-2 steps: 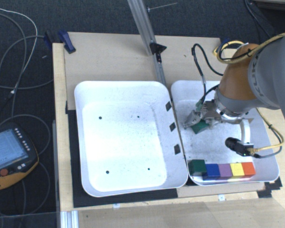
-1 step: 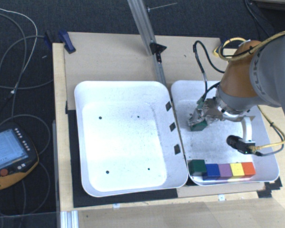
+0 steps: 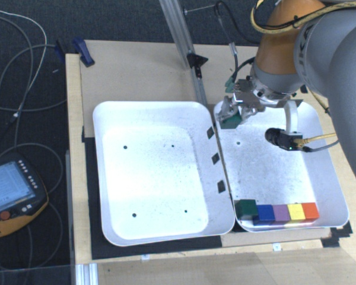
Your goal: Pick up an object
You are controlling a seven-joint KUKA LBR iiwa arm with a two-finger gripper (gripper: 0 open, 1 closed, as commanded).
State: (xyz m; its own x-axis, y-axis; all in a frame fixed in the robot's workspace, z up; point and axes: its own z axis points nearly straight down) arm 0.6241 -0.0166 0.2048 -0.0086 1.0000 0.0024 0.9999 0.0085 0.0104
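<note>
My gripper [image 3: 230,115] hangs over the far left corner of the right bin [image 3: 320,159], reaching in from the upper right. A small teal-green block [image 3: 229,122] sits between its fingertips, and the fingers are shut on it. Along the right bin's near edge lies a row of blocks: green [image 3: 245,208], blue [image 3: 264,212], purple [image 3: 281,212], yellow [image 3: 295,211] and orange [image 3: 310,210].
The left bin [image 3: 107,159] lies beside the right one, with a ridge bearing small black clips [image 3: 217,157] between them. A slanted metal rail [image 3: 178,34] rises behind the bins. A black part with a yellow cable [image 3: 283,139] hangs from the wrist. A handheld pendant [image 3: 12,189] lies far left.
</note>
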